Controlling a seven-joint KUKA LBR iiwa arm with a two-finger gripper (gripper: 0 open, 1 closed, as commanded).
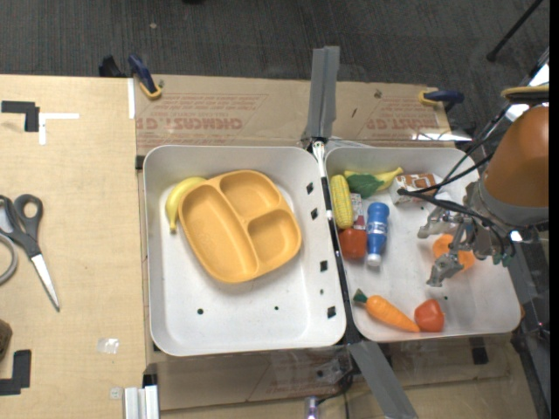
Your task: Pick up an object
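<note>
Item: right bin (489, 321), contents as we count them. Corn (341, 201) and a green-and-yellow piece (374, 182) at 11 o'clock; a snack packet (419, 182) at 12; a blue bottle (377, 231) just right of the corn, with a red piece (353, 244) touching its lower left; a carrot (390, 313) and a red pepper (429, 315) near the front wall at 6 to 7 o'clock; an orange piece (454, 250) at 3 o'clock.

Item: left bin (166, 321). A yellow tray (240, 225) with a banana (179, 197) tucked against its 10 o'clock edge.

Item: gripper (445, 264), low over the right bin at 3 o'clock, right beside the orange piece, which we take as the likely target. We cannot tell whether it is apart or together; metal and cables blur the tip. Nothing is seen clamped in it.

Risks, as we judge them:
- The orange piece is partly covered by the gripper, so it may be nudged toward the right wall instead of caught.
- A round piece could squirt out on closing.
- The red pepper lies close at 7 o'clock of the gripper; a drift that way could bump it.
- Loose cables hang near the packet and could snag it.

Off the tabletop bins: scissors (31, 243) far left.
</note>
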